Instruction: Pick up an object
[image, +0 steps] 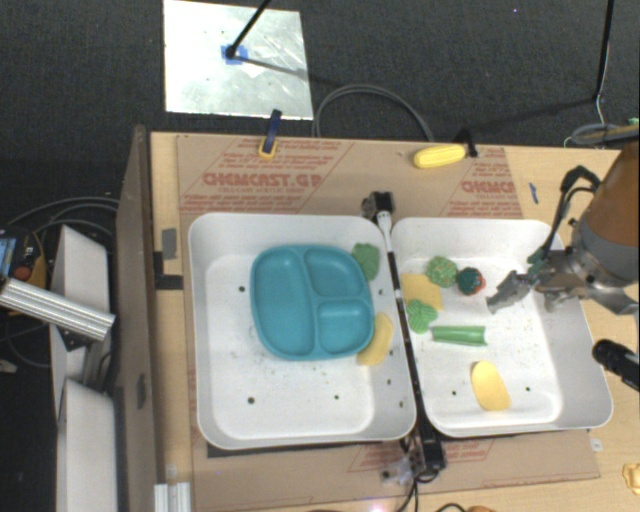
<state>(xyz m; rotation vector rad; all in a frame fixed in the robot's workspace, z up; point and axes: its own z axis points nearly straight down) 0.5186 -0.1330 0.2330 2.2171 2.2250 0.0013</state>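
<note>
1. Small red round toy (470, 281): it lies in the right shallow white bin (570, 400), in the bin's far half, touching or just beside a bumpy green plastic broccoli piece (441, 270) on its left.
2. The two-finger gripper (503, 290) sits over the same bin, just to the right of the red toy and apart from it. Nothing can be seen in its grasp. Whether it is set wide or narrow cannot be told from this angle.
3. The grey arm (608, 262) comes in from the right edge, and its wrist stands over the bin's right side.
4. Other toys in the right bin:
   - a yellow soft-looking piece (420, 291) near the left wall;
   - a second small green leafy piece (421, 316) just below it, touching it;
   - a long green plastic stick (458, 336) lying flat across the middle;
   - a yellow oval piece (490, 386) near the front, well apart from the rest.
5. The left shallow white bin (230, 400) holds a blue plastic plate with three compartments (310, 302). A dull green leafy piece (366, 260) rests against the plate's far right corner, and a curved yellow banana-like piece (378, 340) leans on its near right edge.
6. Both bins rest on a brown printed cardboard sheet (300, 170). A yellow-handled clamp (440, 155) grips the sheet's far edge.
7. A shiny silver sheet (235, 60) lies on the dark floor behind the bench.
</note>
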